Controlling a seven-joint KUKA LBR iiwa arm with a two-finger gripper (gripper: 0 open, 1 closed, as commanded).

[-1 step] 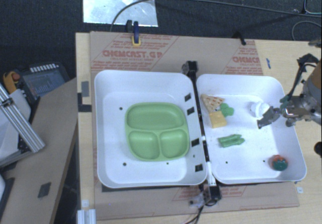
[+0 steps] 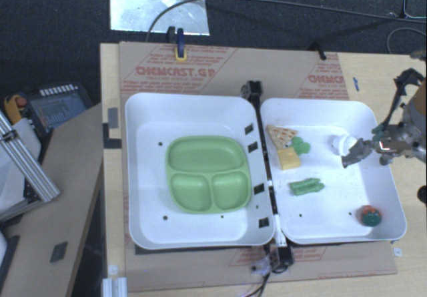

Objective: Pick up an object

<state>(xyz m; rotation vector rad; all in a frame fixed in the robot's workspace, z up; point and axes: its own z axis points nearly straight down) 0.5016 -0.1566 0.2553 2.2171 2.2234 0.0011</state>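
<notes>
The gripper hovers over the right bin, near a white object; whether it is spread or pressed together cannot be told.

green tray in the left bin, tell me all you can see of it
The green tray is pale green, smooth and plastic-looking, a rounded rectangle with three compartments: one wide across the top, two smaller below. It lies flat, right way up, near the middle of the left bin, slightly turned. All three compartments look bare. Nothing touches it but the bin floor.
</notes>
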